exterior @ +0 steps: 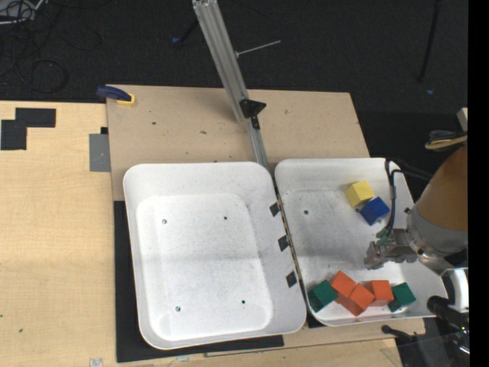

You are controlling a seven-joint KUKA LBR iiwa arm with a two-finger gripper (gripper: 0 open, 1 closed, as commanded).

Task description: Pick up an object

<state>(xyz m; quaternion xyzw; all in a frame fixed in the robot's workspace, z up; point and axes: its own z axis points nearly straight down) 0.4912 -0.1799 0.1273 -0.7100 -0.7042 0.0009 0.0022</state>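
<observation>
Camera view shows the arm (451, 205) reaching in from the right, its gripper (380, 252) low over the right bin (321, 178), near that bin's right wall. How the gripper is set, wide or narrow, I cannot tell: it is small and blurred against the white floor, and nothing is visibly caught in it. So I judge the pick not yet made.

All the candidate objects lie in the right bin. A yellow block (357, 193) and a blue block (374, 209) sit touching one another toward the far right part, just up from the gripper. Along the near wall lies a cluster: a green block (323, 293) on the left, an orange block (344, 284) and a second orange block (357, 300) pressed together, a third orange block (380, 290) beside them, and another green block (401, 296) at the right end (these pieces crowd each other, which may make a clean grasp harder). The gripper stands between the two groups, touching neither as far as I can see.

The left bin (153, 186) holds none of the blocks.

What is left, in my judgement, is nearly the whole task: settle over one block, close on it, and lift it clear of the bin.
</observation>
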